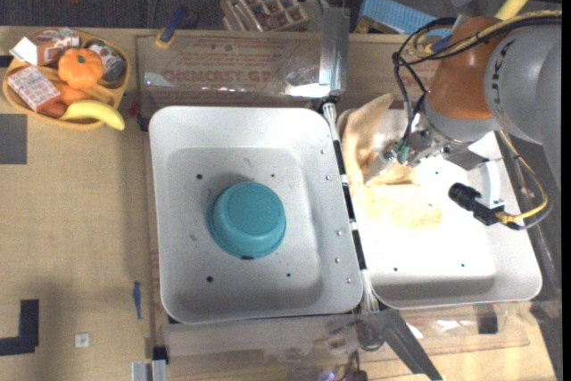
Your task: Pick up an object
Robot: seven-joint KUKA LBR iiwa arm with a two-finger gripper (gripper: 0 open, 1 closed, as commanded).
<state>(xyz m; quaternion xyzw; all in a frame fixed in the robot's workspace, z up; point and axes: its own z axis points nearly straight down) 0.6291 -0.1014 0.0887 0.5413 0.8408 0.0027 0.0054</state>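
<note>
Teal bowl (249, 219) sitting upside down mid left bin (178, 147), arm w/ gripper (399, 154) reaching into right bin (464, 272) by tan cloth (370, 138), grip state unclear, can't tell

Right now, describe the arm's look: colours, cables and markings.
The arm is a rounded grey casing with dark lettering on its side and an orange band above the wrist. Black and yellow cables loop around the wrist, and another runs past a black fitting over the right bin.
</note>
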